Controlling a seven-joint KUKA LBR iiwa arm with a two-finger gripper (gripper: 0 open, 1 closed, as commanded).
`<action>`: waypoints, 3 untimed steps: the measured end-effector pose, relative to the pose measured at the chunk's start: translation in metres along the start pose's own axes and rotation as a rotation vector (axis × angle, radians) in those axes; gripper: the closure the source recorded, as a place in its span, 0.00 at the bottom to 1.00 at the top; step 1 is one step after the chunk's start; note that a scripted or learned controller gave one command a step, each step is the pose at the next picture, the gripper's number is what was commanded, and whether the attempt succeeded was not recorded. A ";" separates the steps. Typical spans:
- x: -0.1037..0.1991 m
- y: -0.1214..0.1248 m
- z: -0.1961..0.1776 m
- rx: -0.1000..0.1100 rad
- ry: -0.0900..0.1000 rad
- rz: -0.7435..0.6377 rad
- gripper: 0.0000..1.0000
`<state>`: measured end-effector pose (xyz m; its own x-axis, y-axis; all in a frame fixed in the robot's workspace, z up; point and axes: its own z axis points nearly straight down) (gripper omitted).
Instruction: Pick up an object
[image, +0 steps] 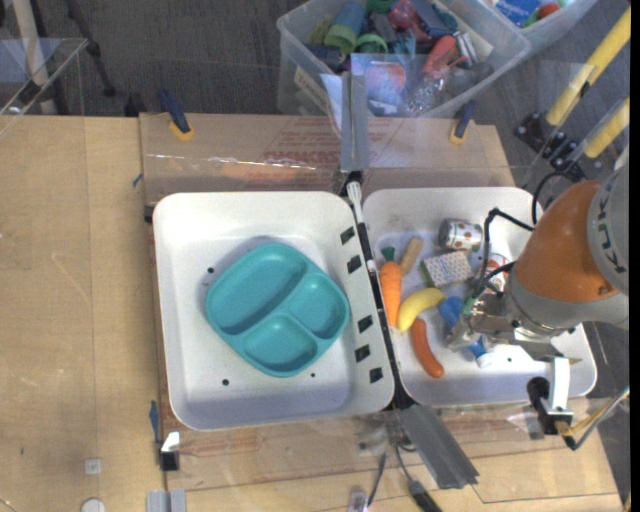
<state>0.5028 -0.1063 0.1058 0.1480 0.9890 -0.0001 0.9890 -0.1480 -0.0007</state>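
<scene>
Toward three o'clock, the gripper (478, 318) hangs low in the right bin (575, 375), presumably to reach the clutter; whether it grasps anything I cannot tell. Candidate objects lie at its nine o'clock: banana (418, 305), carrot (390, 287), sausage (427, 351).

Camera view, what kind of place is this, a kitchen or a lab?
Probably a robot lab, not a kitchen: an arm reaches over two white bins on a bench, toy food such as a carrot lies in one, and a clear tub of assorted objects stands behind.
</scene>
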 end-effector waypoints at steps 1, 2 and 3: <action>0.086 0.056 -0.078 0.002 0.000 0.115 1.00; 0.086 0.056 -0.078 0.002 0.000 0.116 0.00; 0.025 0.072 -0.030 0.003 0.001 -0.108 0.00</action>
<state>0.5781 -0.0919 0.1358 0.0403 0.9992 0.0007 0.9992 -0.0403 -0.0037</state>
